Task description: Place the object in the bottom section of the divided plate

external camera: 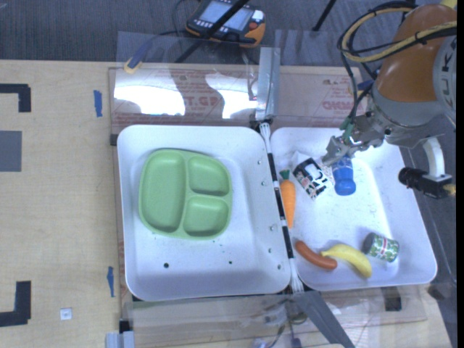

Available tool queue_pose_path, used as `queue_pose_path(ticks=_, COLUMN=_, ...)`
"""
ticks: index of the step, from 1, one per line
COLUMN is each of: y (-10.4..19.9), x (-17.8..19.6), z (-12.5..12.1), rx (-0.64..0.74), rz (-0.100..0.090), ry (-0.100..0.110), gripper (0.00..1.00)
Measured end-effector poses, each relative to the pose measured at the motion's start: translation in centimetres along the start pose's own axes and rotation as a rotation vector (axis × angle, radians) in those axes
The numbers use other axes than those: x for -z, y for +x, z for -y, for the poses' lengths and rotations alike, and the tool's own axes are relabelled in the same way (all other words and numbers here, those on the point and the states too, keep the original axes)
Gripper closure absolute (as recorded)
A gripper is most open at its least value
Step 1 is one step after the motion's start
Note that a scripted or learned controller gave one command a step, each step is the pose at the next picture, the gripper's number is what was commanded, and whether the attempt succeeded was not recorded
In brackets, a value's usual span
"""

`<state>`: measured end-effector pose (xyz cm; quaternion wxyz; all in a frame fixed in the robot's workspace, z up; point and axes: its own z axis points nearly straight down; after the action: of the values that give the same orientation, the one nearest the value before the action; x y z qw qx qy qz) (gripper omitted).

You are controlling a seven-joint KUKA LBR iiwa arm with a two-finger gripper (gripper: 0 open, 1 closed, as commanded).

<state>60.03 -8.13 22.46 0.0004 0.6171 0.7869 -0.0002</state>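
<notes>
We list: green divided plate (pixel 185 192) in the left bin (pixel 138 267); right bin (pixel 413 223) holding carrot (pixel 288 201), banana (pixel 349 258), sausage (pixel 315 256), can (pixel 381 247), a black-and-white item (pixel 310 177). Gripper (pixel 341 154) over a blue bottle (pixel 344 179); grip unreadable.

A green divided plate (pixel 185 193) sits in the left bin (pixel 138 267), while the gripper (pixel 339 151) hangs over the right bin (pixel 417 267) above a blue bottle (pixel 344 178), near a carrot (pixel 288 200), sausage (pixel 315 257), banana (pixel 349 257) and can (pixel 381 246).
</notes>
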Motion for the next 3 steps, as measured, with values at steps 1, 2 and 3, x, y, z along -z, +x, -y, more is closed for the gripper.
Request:
queue_pose_path(ticks=1, y=7.4, x=1.1, z=0.6, rx=-0.124, rz=-0.002, ry=0.003, gripper=1.0)
queue_pose_path(ticks=2, y=14.9, x=-4.0, z=-0.4, rx=-0.123, rz=-0.002, ry=0.002, gripper=1.0)
queue_pose_path(ticks=3, y=16.6, x=-2.3, z=-1.6, rx=-0.165, rz=-0.001, ry=-0.001, gripper=1.0)
